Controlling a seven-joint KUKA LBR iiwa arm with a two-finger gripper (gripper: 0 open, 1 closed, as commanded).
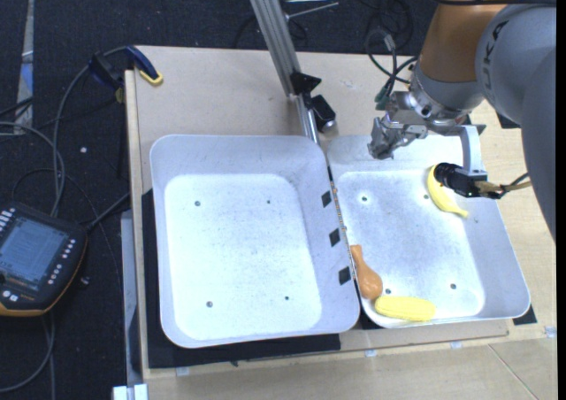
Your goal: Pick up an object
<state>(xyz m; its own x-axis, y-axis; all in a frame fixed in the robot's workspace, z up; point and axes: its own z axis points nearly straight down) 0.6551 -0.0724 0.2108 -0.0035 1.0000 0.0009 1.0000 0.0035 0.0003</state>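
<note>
My gripper (386, 143) hangs over the far rim of the right bin (495, 248), near its back left corner, and nothing can be made out in it. A yellow banana (439, 196) lies in the right bin against the far right wall, to the right of the gripper and a little nearer the camera. An orange gourd-shaped object (364, 277) rests by the bin's left wall near the front. Just in front of it lies a yellow oblong object (406, 308) against the front wall.
The left bin (168, 212) sits beside the right one, their rims overlapping in the middle. A slanted metal pole (276, 26) with a black clamp (318, 109) rises behind the bins. A black cable fitting (460, 180) hangs beside the banana.
</note>
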